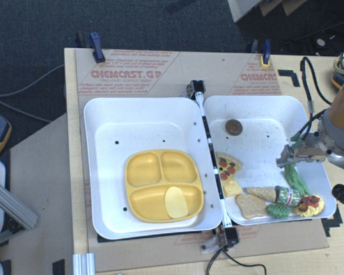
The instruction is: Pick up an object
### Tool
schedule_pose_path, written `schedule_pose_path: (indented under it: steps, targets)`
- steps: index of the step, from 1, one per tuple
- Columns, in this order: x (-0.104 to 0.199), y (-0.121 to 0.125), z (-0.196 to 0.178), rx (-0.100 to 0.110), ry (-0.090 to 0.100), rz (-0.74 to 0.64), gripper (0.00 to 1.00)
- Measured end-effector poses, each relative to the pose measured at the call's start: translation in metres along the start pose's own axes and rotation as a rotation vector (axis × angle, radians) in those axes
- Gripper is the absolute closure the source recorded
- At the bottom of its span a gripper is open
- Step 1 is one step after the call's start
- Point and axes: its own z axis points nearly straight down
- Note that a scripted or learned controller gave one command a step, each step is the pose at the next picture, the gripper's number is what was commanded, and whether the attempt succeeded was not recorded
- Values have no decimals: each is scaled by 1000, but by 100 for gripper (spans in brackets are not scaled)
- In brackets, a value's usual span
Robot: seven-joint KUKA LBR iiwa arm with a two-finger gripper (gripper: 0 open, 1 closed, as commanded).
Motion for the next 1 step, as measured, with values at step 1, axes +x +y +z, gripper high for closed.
schedule_pose_path:
  steps: [1]
  targets:
    - [91, 18, 3, 5, 4, -8, 100]
